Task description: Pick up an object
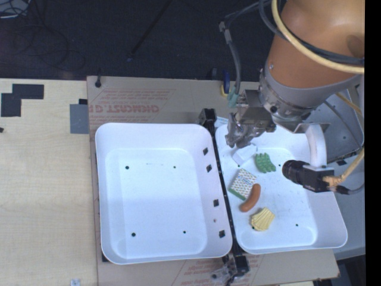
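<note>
Reaching in from the right, the grey and orange arm [315, 46] holds its jaws low over the far left corner of the right bin [330, 234]. They are dark against their own shadow, and whether they are spread or pressed together cannot be told. The candidate objects all lie in the left half of this bin. Just below the jaws is a small pale scrap [241, 155], possibly paper, hard to separate from the white floor. Near it on the right sits a knobbly green piece [264, 162]. Nearer the camera a flat block [243, 183], checked in green and white, lies tilted and touches an orange-red sausage [250, 198]. A yellow ridged piece [262, 219] lies just beside the sausage's lower end. The left bin [155, 201] adjoins across a black strip [217, 183]. Both bins rest on a cardboard sheet [143, 103] on the counter [41, 189]. The arm's bulk covers the right bin's far right corner, and the top edge cuts the arm off.
</note>
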### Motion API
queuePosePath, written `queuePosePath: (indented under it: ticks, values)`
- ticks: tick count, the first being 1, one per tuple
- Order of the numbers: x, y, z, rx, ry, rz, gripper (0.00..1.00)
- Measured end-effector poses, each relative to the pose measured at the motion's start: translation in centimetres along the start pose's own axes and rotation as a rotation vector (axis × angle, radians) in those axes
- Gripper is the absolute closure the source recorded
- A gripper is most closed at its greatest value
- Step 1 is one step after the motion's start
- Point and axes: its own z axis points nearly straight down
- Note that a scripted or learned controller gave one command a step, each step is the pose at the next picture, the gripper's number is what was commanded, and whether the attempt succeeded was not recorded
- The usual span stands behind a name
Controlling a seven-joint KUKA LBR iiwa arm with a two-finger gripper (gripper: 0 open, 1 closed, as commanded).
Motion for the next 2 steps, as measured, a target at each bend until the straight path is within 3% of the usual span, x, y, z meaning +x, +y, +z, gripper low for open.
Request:
queuePosePath:
  ticks: [1, 2]
  values:
    - [1.2, 6.6, 6.4, 0.006, -0.004, 0.007, 1.0]
    - [-3.9, 1.0, 10.6, 0.014, -0.004, 0.014, 1.0]
